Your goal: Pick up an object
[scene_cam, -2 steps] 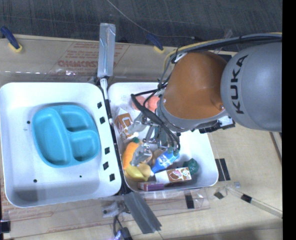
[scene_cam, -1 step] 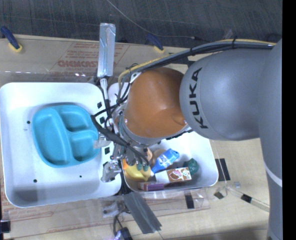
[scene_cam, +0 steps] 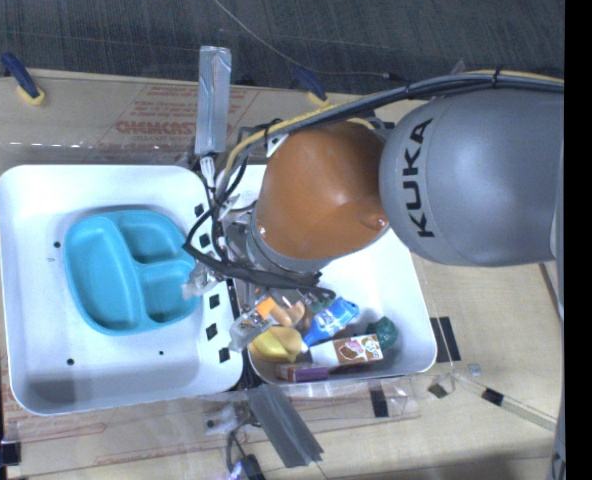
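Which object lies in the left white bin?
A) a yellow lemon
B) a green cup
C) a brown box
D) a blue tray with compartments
D: the blue tray with compartments lies inside the left white bin, while the small mixed items are in the right white bin under the arm.

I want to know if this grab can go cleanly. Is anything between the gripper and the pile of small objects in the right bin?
I cannot tell. The arm's orange band and wrist cover the gripper and the space under it. The small objects lie crowded against the right bin's near wall, touching each other, below the wrist.
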You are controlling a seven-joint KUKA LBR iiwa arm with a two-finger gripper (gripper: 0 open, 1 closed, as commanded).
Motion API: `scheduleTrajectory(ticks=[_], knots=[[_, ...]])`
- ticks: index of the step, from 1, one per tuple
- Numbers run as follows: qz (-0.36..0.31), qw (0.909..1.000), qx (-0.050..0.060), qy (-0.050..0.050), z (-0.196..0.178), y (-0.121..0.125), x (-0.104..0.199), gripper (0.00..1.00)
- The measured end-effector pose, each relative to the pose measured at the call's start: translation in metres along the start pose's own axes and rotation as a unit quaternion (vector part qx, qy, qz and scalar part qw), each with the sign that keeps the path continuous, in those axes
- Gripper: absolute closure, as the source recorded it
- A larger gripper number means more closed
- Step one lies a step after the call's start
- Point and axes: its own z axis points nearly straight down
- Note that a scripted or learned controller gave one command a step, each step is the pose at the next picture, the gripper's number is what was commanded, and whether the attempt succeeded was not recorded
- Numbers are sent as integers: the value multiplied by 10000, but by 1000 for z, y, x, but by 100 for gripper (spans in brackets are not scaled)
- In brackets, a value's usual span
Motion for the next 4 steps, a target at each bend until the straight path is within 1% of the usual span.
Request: scheduleTrajectory(ticks=[1,2,3,4], knots=[[1191,9929,5,5,0,-62,5,0],[2251,9743,5,8,-15,-29,-18,0],[722,9974,11,7,-33,-222,43,0],[326,9995,19,-42,67,-246,-36,0]])
